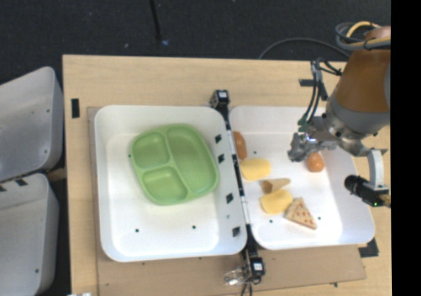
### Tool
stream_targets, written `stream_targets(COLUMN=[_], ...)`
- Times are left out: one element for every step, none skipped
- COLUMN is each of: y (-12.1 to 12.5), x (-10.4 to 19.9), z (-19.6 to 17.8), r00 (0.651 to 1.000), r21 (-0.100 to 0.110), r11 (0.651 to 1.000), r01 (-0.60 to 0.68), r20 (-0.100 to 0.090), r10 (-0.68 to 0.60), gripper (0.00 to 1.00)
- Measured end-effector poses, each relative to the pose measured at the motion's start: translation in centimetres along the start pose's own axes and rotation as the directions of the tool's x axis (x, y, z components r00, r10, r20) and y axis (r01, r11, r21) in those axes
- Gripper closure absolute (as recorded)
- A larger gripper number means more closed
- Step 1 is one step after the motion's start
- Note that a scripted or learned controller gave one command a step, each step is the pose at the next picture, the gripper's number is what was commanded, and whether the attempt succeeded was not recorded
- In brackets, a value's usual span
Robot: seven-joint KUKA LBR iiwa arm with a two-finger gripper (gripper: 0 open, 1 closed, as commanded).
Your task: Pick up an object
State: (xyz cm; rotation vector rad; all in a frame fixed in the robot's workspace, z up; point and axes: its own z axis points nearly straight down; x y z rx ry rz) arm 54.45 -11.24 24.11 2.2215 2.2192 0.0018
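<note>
In the right bin (332, 235) lie several food items: a sausage (240, 145) by the left wall, a yellow lump (255, 169), a tan wedge (275, 185), a yellow piece (277, 202), a pizza slice (300, 214) and a small orange ball (316, 162). My gripper (305, 146) hangs low over the bin's middle right, just left of the orange ball and close against it. The ball sits beside the fingers, not clearly between them.
The left bin (118, 222) holds a green sectioned plate (173, 164). A divider with black clips (231, 176) runs between the bins. Cables (316, 84) trail along the arm at the right. White chairs (26, 130) stand left of the bench.
</note>
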Motion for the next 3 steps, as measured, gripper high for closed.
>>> stream_targets(y=[-0.5, -1.9, -2.6], x=[6.1, 10.9, 15.8], z=[0.4, 1.1, -0.2], r00=[1.0, 1.0, 1.0], r21=[0.002, 0.003, -0.001], r11=[1.0, 1.0, 1.0], r01=[0.008, 0.007, 0.009], r20=[-0.001, -0.001, -0.002], r10=[-0.008, -0.007, -0.009], gripper=[1.0, 1.0, 1.0])
